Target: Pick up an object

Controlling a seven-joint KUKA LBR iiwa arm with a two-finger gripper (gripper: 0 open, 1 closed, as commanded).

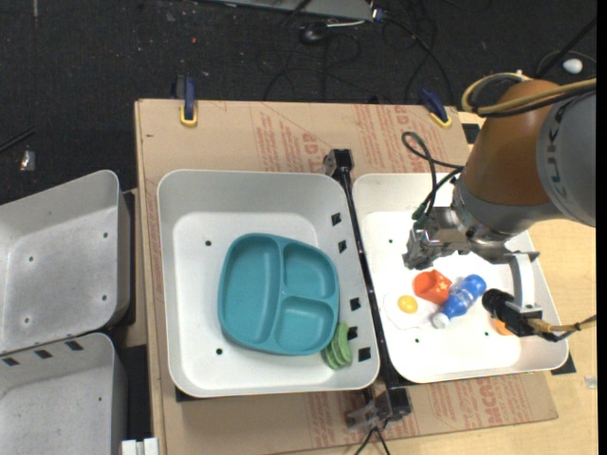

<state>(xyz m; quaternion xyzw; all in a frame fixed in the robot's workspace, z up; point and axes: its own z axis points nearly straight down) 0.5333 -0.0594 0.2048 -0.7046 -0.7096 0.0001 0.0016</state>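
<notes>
In the right bin (474, 360) lie an orange block (432, 285), a blue bottle (464, 296) with a white cap, and a small yellow piece (407, 304). All three sit close together near the bin's middle. My gripper (420, 247) hangs over the upper left part of this bin, just above and left of the orange block. Nothing shows in its grasp. The grey and orange arm covers the bin's upper right part.
The left bin (190, 216) holds a teal divided plate (280, 294) with a green object (337, 347) at its lower right edge. A black divider strip (353, 245) runs between the bins. Grey metal trays (57, 254) lie off the bench at the left.
</notes>
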